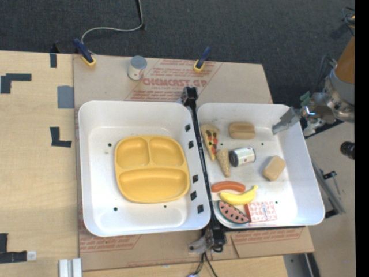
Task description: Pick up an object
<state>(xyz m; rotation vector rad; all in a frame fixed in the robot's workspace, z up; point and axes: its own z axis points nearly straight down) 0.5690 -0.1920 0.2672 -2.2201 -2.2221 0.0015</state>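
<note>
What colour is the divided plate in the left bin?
Yellow all over, plain with no pattern. The divided plate shows clearly in the camera view.

A dark grey carpeted floor (230,16) fills the top of the view, with a thin light cable (137,10) trailing across it. Below lies a pale wooden bench top (34,183) marked with dark tape pieces (14,82). A sheet of brown cardboard (167,79) with red printing covers the bench's middle, held at its far edge by two blue-and-yellow clamps (85,52). A small grey cylinder (136,67) stands between them. Light is even and soft
</note>
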